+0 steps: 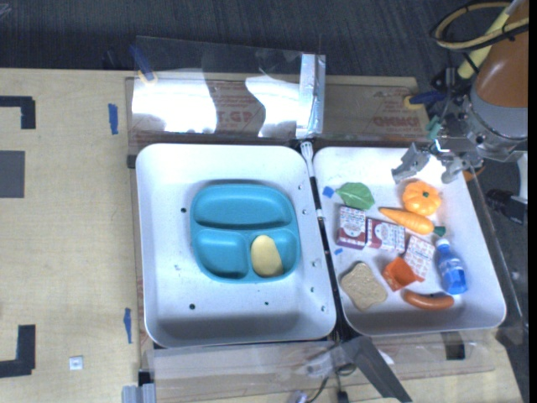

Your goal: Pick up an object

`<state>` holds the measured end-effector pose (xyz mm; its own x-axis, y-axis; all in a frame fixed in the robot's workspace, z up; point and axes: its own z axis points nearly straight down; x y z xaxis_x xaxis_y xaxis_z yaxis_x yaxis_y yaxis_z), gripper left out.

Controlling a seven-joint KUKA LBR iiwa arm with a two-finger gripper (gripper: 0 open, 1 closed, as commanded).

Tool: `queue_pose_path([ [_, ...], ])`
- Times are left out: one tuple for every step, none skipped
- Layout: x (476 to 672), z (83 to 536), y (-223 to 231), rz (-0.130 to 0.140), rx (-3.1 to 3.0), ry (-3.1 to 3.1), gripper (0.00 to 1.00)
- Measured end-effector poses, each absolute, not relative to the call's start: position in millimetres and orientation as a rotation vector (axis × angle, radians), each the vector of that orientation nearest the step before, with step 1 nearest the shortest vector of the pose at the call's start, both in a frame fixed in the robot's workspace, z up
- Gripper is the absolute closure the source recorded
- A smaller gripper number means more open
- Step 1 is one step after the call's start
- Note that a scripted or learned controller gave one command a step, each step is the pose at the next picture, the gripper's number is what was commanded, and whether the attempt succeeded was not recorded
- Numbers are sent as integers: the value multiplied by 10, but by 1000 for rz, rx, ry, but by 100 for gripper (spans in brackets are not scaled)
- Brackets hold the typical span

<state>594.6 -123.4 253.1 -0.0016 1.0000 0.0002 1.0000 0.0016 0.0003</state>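
The jaws [431, 163] are seen spread open and empty above the right bin's [487, 296] far corner, just over a small pumpkin [421, 197]. A carrot [407, 219], green leaf [357, 195], cartons [367, 230], bottle [450, 269], sausage [428, 300] and bread [363, 284] are scattered in that bin. In the left bin [159, 225], a lemon [266, 254] is held in a blue tray [239, 208].

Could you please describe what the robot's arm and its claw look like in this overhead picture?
The arm has a rounded orange band above a pale grey wrist. Yellow and black cables loop beside it. Small teal parts sit at the wrist. The claw has two pale grey metal fingers.
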Motion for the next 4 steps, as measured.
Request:
queue_pose_path([
  [5956, 2640, -1231, 4, 2217, 2222, 100],
  [5955, 2633, -1231, 3, 2218, 2222, 0],
  [5861, 1269, -1634, -7, 2064, 2377, 0],
  [5223, 2251, -1403, 6, 2197, 2238, 0],
])
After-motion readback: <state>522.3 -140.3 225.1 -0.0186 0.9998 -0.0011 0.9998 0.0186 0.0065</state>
